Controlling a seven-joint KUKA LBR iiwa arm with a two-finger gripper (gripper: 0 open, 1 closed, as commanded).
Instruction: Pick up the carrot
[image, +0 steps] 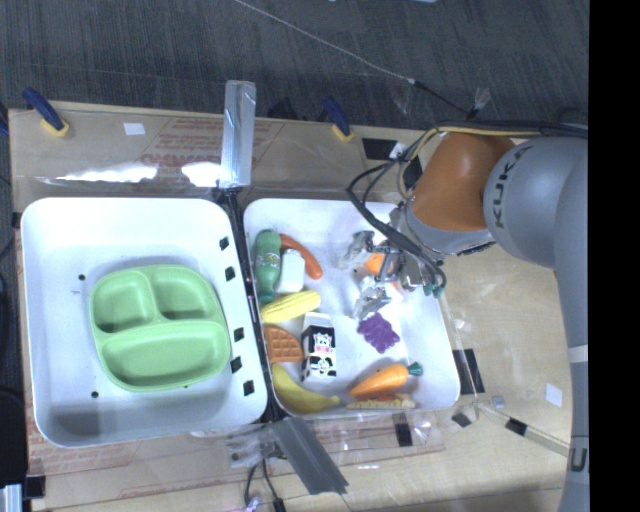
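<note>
The carrot, orange with a green top, lies near the front right corner of the right bin, pointing left. My gripper hangs over the middle of that bin, well behind the carrot and apart from it. Its two metal fingers stand apart, so it is open. A small round orange piece shows between them; I cannot tell whether they touch it.
The right bin also holds purple grapes, a banana, a corn cob, a green bottle, a thin orange-red piece, a waffle and a small cow-print carton. A green divided tray lies in the left bin.
</note>
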